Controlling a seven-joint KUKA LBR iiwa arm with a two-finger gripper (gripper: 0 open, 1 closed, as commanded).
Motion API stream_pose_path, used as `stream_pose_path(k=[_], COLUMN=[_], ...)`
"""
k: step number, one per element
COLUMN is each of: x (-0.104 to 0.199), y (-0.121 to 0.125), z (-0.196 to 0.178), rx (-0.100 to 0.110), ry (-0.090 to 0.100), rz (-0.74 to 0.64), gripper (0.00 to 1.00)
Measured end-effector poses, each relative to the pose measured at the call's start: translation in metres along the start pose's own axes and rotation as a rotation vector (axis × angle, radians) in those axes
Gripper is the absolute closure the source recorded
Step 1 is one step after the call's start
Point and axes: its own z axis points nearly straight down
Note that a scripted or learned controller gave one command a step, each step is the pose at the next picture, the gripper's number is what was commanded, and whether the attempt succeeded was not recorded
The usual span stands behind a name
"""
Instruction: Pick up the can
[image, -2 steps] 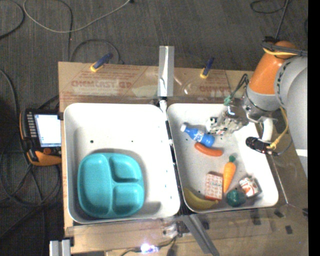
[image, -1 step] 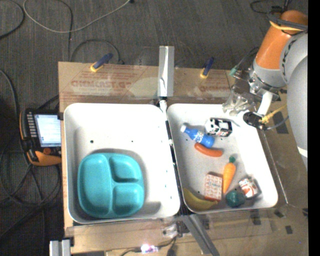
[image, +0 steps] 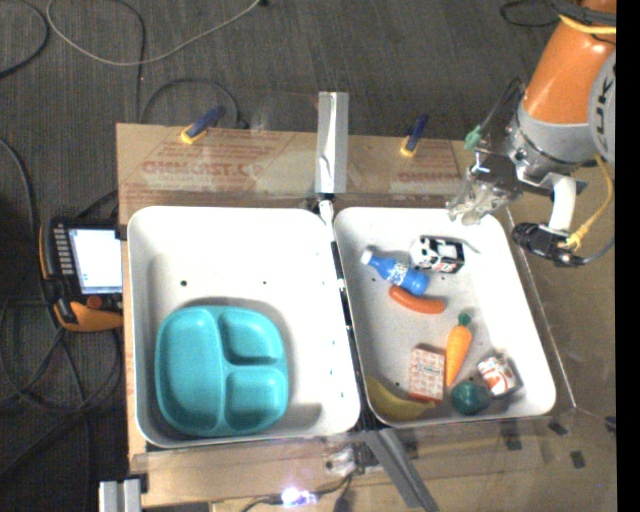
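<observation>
Camera view is showing the gripper (image: 470, 207) hanging over the right bin's (image: 530, 300) far rim, fingers slightly parted and holding nothing. The can (image: 497, 375) is lying near the front right corner, beside a carrot (image: 457, 346).

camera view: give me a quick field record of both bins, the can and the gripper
left bin: holds a teal tray
right bin: bottle, carton, sausage, carrot, box, banana, green ball, can
can: lying near the right bin's near right corner, beside the green ball
gripper: above the right bin's far edge, apart from the can
task status: can not yet picked up
</observation>
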Motion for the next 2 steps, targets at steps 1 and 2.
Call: stream_pose_path(k=[1, 2], x=[0.0, 0.017], y=[0.0, 0.005], z=[0.0, 0.03], rx=[0.0, 0.003], ry=[0.0, 0.003], rz=[0.0, 0.12], gripper=[0.0, 0.0])
